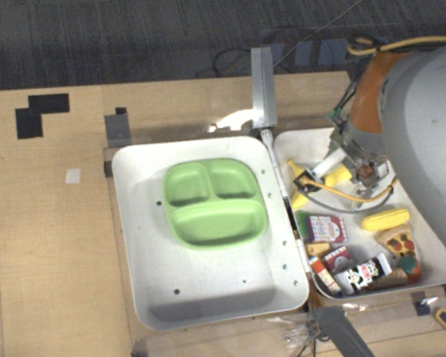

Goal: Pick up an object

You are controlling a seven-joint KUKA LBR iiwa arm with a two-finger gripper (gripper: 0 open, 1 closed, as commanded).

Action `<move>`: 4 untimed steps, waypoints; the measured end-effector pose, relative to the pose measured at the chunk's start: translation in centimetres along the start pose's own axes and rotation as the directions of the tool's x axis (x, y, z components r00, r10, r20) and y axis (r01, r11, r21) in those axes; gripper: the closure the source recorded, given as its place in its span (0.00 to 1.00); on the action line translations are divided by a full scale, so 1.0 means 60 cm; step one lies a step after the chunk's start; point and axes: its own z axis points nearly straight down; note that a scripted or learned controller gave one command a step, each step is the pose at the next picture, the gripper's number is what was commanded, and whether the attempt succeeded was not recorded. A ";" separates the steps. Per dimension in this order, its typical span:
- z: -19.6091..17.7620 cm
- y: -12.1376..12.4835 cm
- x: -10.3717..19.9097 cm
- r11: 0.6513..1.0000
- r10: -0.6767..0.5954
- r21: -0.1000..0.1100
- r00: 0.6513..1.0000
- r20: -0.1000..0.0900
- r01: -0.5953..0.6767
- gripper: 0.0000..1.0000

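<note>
The surface (48, 258) looks like pale wood, smooth and matt, with a faint grain; the floor (149, 22) at twelve o'clock looks like dark, rough carpet. The left bin (153, 302) and the right bin (441, 269) are white plastic with a soft sheen, and the green divided tray (212, 201) is smooth plastic, slightly glossy; the post (264, 89) between the bins at twelve o'clock looks like brushed grey metal. The arm (435, 141) at three o'clock has a smooth, matt grey shell; the corn cob (384, 219) looks like glossy yellow plastic.
</note>
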 end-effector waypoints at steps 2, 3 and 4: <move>0.002 0.013 0.069 0.969 0.245 0.004 0.969 0.004 -0.245 0.00; 0.002 0.014 0.069 0.969 0.245 0.005 0.969 0.005 -0.245 0.00; 0.003 0.005 0.062 0.969 0.247 0.002 0.969 0.003 -0.248 0.00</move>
